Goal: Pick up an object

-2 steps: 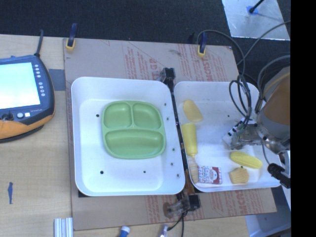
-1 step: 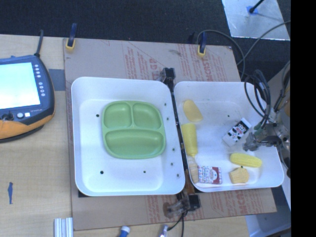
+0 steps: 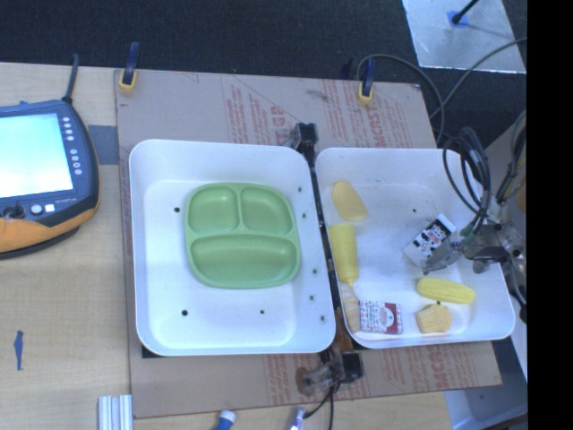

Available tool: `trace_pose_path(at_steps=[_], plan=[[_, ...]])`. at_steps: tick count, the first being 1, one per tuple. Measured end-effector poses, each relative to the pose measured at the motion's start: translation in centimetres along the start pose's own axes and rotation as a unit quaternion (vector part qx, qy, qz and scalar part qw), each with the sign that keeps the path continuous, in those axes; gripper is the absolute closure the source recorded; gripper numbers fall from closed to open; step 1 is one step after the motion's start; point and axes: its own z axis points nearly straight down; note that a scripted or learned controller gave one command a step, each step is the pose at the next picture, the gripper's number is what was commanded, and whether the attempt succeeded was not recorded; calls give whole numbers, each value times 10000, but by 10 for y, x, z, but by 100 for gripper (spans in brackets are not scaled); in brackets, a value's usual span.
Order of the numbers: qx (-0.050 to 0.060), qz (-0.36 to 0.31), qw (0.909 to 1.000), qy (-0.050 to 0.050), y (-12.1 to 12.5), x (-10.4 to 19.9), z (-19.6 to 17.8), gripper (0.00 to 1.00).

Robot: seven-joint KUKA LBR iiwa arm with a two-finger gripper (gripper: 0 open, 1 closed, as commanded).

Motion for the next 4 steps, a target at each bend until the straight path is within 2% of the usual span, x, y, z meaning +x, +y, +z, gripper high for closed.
trace_pose_path(at_steps=[1, 2, 3, 4], plan=[[18, -20, 10000, 1, -1, -19, 94, 0], [14, -42, 10000, -10, 0, -21, 83, 100], [5, -29, 10000, -5, 38, 39, 94, 100], [2, -13, 10000, 11, 92, 129, -7, 100]])
